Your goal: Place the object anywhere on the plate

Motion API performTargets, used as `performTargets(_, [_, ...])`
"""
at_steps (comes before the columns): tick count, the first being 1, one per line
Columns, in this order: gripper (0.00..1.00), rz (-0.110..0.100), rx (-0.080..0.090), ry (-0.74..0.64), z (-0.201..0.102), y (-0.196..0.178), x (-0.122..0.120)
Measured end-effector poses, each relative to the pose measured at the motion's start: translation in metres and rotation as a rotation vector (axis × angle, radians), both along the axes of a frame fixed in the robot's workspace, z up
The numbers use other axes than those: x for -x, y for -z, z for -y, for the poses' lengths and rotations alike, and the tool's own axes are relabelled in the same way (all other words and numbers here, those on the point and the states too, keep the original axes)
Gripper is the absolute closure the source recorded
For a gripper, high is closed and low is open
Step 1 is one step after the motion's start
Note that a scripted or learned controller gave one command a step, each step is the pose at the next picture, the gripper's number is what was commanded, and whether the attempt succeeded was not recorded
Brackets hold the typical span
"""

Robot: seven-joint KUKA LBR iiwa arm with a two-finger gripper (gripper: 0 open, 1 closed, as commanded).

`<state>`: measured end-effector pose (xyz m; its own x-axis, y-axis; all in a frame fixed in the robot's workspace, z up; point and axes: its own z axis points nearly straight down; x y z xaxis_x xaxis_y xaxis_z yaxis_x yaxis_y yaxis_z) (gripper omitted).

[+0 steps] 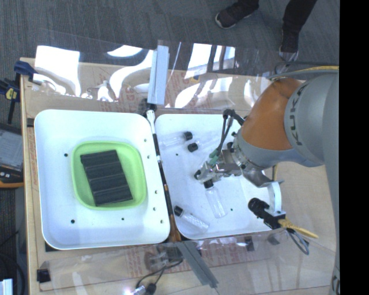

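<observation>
Fingers (206, 176) beside clear vial (215, 203), other vials (193, 219) around, right bin (173, 173).

Two white bins (49, 173), person's shoes (233, 12) beyond bench

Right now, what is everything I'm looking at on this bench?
Bins: 2, white, side by side; left bin, right bin.
Plate: 1, green, in the left bin.
Ridged block: 1, dark grey, on the plate.
Clear vials with black caps: at least 3, in the right bin; one near the top, one below the gripper, one at the bottom.
Shoes: a person's, dark, on the floor beyond the bench.
Arm: 1, grey and orange, from the right.
Gripper: 1, over the right bin.
</observation>
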<state>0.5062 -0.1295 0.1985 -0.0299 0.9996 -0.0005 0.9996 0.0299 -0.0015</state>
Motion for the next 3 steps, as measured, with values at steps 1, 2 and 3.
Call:
performTargets(1, [1.0,-0.002,-0.001,-0.083,-0.088,0.008,-0.03])
performTargets(2, [1.0,0.0,-0.001,-0.254,-0.172,0.007,-0.047])
performTargets(3, [0.0,0.0,-0.001,-0.254,-0.172,0.007,-0.047])
